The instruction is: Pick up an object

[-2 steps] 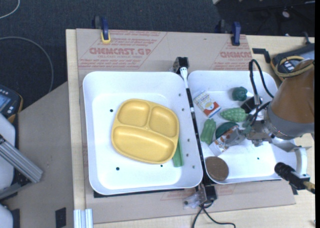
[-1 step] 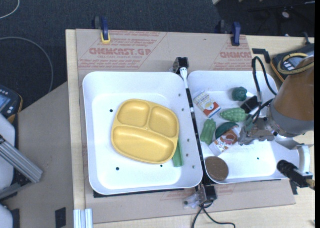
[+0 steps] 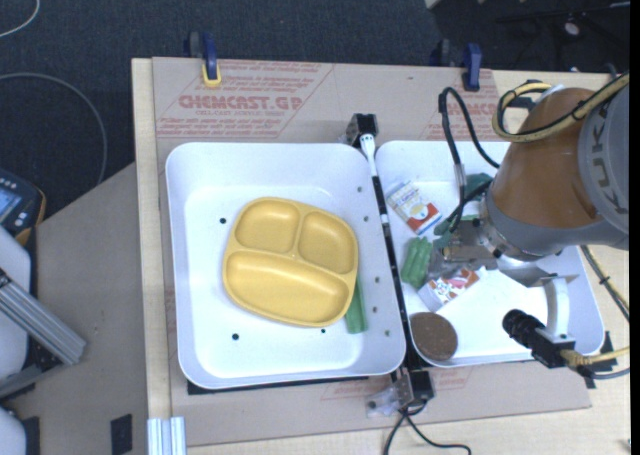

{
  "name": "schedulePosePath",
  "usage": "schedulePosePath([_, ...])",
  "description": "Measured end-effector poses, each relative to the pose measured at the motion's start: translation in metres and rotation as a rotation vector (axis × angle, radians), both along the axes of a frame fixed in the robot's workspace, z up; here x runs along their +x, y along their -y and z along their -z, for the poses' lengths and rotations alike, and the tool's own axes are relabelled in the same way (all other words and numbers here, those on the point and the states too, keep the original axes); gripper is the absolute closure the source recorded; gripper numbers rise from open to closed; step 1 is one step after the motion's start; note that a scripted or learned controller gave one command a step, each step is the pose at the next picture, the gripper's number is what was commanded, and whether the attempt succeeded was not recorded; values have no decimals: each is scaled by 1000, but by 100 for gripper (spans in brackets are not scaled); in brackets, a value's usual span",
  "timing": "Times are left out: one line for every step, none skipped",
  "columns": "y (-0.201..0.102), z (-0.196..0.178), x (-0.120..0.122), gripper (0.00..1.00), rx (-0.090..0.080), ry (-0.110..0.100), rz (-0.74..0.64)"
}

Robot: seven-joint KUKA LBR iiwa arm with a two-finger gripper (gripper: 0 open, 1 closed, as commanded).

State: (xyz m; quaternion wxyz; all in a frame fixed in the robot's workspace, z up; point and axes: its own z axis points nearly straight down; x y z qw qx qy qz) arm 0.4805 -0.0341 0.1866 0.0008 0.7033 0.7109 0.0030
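Green is the colour nearest the tool: a small green object (image 3: pixel 415 263) lies in the right bin (image 3: pixel 480 155), just left of the gripper (image 3: pixel 462 251), and I'd judge it the likeliest pick target since the arm (image 3: pixel 545 178) is bent down over that cluster. Its long axis runs roughly up-down in the view, tilted slightly, upper end leaning right toward the gripper. Pincer state — can't tell; the wrist and cabling mask the tip, and nothing is visibly held. Touching or just beside the green piece, lower right, is a red-and-white packet (image 3: pixel 452 285); a second red-and-white packet (image 3: pixel 413 205) sits nearer the divider, above it. A brown disc (image 3: pixel 434 336) rests by the bin's front-left corner, apart from the rest. Clutter is tight here, so a descent on the green piece could easily catch the neighbouring packet instead. Left bin (image 3: pixel 190 243) holds a yellow compartment tray (image 3: pixel 290 261) lying flat and angled, with a green stick (image 3: pixel 356 311) tucked against its lower-right edge, long axis near vertical — awkward to grab that close to the tray rim. Both bins sit on a cardboard sheet (image 3: pixel 240 93) held by clamps (image 3: pixel 208 59) at the back edge, presumably to stop it shifting.
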Motion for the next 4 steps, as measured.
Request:
schedulePosePath([-104,2,-2,100,-2,-3,-1])
schedulePosePath([-187,-108,10,100,4,8,-2])
schedulePosePath([-171,-358,8,100,4,15,9])
schedulePosePath([-144,-281,-2,100,-6,-14,14])
